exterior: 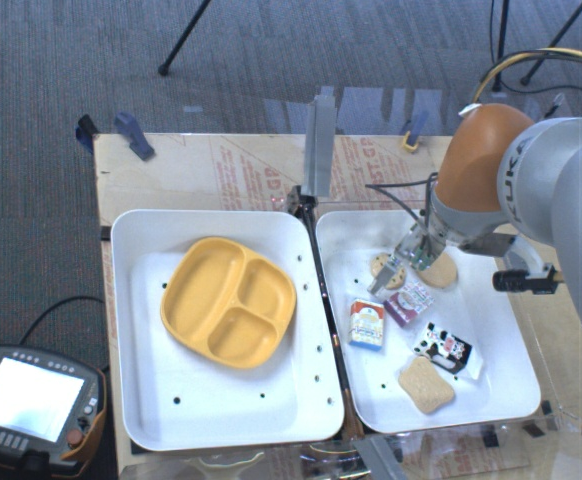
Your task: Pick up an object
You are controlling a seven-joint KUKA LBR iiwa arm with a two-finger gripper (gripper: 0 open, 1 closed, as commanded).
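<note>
My gripper [399,266] hangs low over the upper middle of the right bin [491,313], reaching in from the right under the orange wrist band. It is right above a small round cookie [383,265] and just left of a second tan biscuit [441,271]. A purple packet [409,304] lies directly below it. Further down sit a red and white carton [368,323], a black and white cow-print packet [444,348] and a tan bread slice [426,385]. Nothing can be seen held.
The left bin [146,368] holds a yellow divided plate [229,300]. A grey post [320,153] stands behind the seam between the bins. A teach pendant [36,403] lies off the bench at lower left.
</note>
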